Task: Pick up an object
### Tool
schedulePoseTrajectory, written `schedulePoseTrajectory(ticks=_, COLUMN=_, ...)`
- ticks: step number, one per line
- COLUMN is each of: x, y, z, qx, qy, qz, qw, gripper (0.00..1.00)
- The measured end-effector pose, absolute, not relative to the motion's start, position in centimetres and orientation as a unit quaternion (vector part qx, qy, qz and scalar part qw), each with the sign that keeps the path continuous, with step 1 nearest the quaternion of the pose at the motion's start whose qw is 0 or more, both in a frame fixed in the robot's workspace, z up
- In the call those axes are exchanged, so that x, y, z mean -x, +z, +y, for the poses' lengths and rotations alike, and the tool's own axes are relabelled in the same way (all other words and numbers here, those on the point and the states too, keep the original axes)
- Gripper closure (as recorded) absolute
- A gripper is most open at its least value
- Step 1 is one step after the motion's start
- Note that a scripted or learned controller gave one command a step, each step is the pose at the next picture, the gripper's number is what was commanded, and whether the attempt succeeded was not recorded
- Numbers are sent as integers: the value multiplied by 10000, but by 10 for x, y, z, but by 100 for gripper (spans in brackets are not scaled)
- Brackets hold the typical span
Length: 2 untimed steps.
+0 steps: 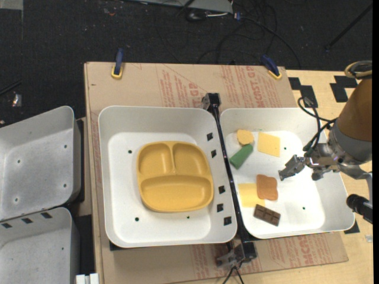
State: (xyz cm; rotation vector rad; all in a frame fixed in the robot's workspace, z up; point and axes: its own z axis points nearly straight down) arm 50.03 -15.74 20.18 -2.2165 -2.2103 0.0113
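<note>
The right bin (308,218) holds several small food-like pieces. A small orange-yellow chunk (244,136) and a pale yellow square (269,144) lie at the back, with a green block (241,156) beside them by the left wall. Toward the front lie an orange-brown slab (267,187), a yellow piece (246,194) partly under it, and a dark brown bar (266,215). My gripper (291,168) hovers over the bin's middle, just right of and slightly behind the orange-brown slab, with nothing visibly in it.
The left bin (118,218) carries a yellow divided plate (174,176). A black divider (225,170) runs between the bins. The arm (355,129) with its cables comes in over the right bin's right wall. Bare white floor lies at the right bin's front right.
</note>
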Motion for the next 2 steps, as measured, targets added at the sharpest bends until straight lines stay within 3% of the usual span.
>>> schedulePoseTrajectory(ticks=1, x=-503, y=207, z=-157, qx=7069, qy=3, qz=-7073, qw=6, gripper=0)
schedulePoseTrajectory(ticks=2, x=-503, y=164, z=-154, qx=7074, qy=12, qz=-7069, qw=22, gripper=0)
